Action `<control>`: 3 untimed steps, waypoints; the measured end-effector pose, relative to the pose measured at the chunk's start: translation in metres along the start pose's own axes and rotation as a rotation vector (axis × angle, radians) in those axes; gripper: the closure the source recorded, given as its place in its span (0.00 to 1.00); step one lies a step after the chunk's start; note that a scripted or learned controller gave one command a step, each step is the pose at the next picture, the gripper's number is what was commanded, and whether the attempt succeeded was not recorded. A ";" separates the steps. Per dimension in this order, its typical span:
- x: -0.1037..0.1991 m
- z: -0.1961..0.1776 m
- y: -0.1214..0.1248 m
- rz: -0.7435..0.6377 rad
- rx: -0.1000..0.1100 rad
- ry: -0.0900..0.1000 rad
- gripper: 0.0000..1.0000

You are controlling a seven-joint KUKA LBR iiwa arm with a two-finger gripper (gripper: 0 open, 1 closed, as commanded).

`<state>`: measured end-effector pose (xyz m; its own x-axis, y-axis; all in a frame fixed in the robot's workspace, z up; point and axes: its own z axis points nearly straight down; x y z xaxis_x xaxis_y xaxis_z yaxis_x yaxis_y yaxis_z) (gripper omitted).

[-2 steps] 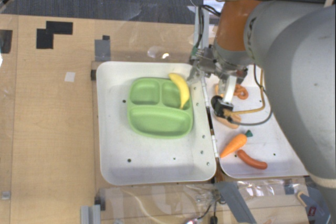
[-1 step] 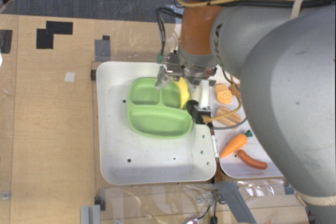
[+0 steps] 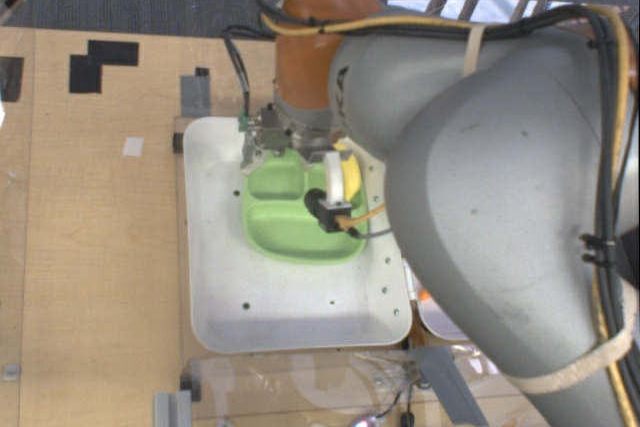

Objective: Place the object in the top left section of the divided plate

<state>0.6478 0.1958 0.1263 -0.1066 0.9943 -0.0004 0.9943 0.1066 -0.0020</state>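
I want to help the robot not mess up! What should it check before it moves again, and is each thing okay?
1. The green divided plastic plate lies flat inside the shallow white bin: ok.
2. The claw is over the plate's upper left end, near the top left section: ok.
3. The claw really holds the object: cannot tell, the wrist hides it.
4. Which section the small yellow thing at the plate's right side is in: cannot tell, the big grey arm covers part of it.
5. The visible floor of the top left section is bare green: ok.
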 end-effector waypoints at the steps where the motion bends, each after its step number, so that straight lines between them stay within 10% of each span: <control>1: 0.000 0.000 0.000 -0.001 -0.001 0.000 0.00; 3: 0.000 -0.001 0.000 -0.001 -0.001 0.000 0.00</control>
<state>0.6480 0.1957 0.1269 -0.1072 0.9942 -0.0005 0.9942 0.1072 -0.0013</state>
